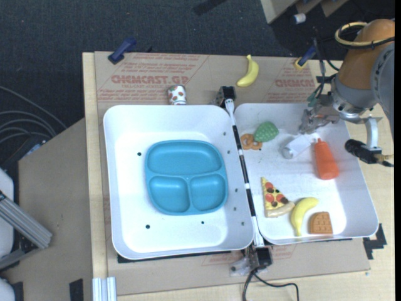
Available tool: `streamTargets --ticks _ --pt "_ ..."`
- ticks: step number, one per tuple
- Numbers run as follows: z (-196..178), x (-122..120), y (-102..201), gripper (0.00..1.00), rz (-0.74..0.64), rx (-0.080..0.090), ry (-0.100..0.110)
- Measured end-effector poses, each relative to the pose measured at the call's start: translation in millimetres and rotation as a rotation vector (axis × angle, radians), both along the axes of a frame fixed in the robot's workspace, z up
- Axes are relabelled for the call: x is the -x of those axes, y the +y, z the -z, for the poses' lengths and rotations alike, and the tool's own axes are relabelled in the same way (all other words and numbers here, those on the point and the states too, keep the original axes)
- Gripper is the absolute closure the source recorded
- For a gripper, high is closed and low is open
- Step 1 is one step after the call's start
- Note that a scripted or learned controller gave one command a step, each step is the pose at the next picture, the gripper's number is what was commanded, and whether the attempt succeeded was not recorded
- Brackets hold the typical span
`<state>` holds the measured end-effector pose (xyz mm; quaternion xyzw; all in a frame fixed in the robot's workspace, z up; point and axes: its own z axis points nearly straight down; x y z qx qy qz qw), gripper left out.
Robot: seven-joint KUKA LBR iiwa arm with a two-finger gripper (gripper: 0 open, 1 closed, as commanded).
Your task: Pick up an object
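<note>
While the arm (pixel 360 68) reaches in over the far right corner of the right bin (pixel 357 196), I see its gripper (pixel 311 121) low over that bin's far edge. I cannot tell how its pincer stands; the tips are too small and blurred.

Right bin: an orange bottle (pixel 325 159) lies near the right edge, with a grey-white cylinder (pixel 298 146) just beside it on the left. A green leafy toy (pixel 266 132) and a small orange piece (pixel 250 142) sit by the far left edge. A pizza slice (pixel 274 197), a banana (pixel 302 212) and a waffle (pixel 320 222) cluster at the near edge.

Left bin (pixel 125 187): a blue divided tray (pixel 186 175) in the middle.

On the bench's (pixel 100 93) far edge, outside the bins, a second banana (pixel 248 73) and a small spotted cup (pixel 177 95).
</note>
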<state>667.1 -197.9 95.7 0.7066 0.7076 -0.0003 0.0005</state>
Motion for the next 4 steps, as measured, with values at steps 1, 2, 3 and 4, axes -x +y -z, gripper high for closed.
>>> streamTargets --ticks 1,2,3,4 --pt "0.2 0.1 0.1 0.00 0.000 0.000 0.001" --pt "10.9 0.9 1.8 0.00 0.001 -0.001 0.002" --pt "0.1 0.1 1.7 1.00 0.001 0.000 0.000" --pt "0.3 0.2 1.7 0.00 0.001 0.000 0.001"
